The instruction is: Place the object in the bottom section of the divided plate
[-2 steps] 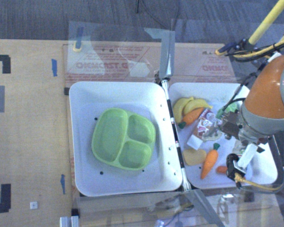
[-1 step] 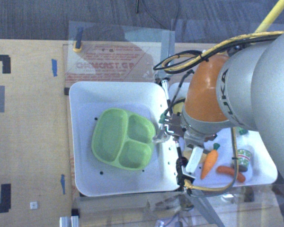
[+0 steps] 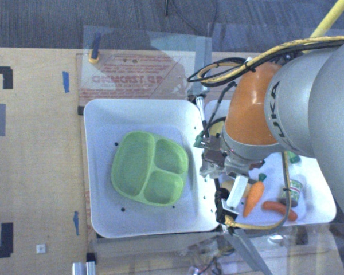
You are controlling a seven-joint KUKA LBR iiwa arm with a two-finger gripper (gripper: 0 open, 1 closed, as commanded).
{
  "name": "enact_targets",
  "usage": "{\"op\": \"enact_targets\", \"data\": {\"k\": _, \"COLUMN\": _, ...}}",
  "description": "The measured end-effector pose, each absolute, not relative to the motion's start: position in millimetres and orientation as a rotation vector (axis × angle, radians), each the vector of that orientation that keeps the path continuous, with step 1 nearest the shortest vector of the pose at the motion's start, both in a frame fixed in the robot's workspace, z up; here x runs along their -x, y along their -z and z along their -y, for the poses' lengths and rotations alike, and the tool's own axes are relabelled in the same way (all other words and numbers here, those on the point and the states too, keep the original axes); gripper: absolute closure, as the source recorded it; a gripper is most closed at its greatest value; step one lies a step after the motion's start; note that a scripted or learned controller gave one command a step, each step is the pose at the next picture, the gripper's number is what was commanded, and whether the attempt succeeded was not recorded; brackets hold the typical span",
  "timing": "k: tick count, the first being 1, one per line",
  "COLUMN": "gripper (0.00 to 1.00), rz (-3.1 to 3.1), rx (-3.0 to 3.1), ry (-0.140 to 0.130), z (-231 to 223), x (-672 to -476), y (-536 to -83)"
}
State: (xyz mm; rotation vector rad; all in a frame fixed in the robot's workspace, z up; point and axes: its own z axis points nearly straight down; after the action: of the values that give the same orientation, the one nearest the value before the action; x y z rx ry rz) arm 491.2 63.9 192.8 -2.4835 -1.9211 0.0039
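**While the Arm Hangs Low, the Carrot Lies in the Right Bin**

Where the two white bins meet, the big grey arm (image 3: 309, 96) reaches in from the right. Its orange band (image 3: 249, 113) sits just above the wrist (image 3: 241, 159). The wrist hangs over the edge between the bins, mostly on the right bin's side. It hides the part that grabs, so you cannot tell if that part is spread apart, squeezed together or holding something.

The left bin (image 3: 97, 153) has a green plate (image 3: 135, 165) lying flat near its middle. The plate has three parts. One big part is on the left and two small parts are on the right, one above the other. The bottom section (image 3: 163, 188) is the lower small one.

The carrot (image 3: 253, 197) lies in the right bin (image 3: 324, 205), just beside the wrist. Its thin end points toward the bottom of the view. A long red-orange thing (image 3: 278, 209) lies just beside it, and a little jar (image 3: 294, 192) with a green label is near that.

The carrot is well apart from the plate, with the bin walls between them. Both bins rest on a pale wooden surface (image 3: 34, 153).
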Motion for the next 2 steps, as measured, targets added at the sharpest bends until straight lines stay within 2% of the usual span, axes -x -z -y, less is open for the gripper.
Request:
{"op": "enact_targets", "data": {"k": 1, "gripper": 1.0, "rz": 1.718, "rx": 2.627, "ry": -0.006, "z": -129, "x": -481.4, "y": -130}}
{"op": "enact_targets", "data": {"k": 2, "gripper": 1.0, "rz": 1.867, "rx": 2.526, "ry": -0.003, "z": -196, "x": -563.3, "y": -175}}
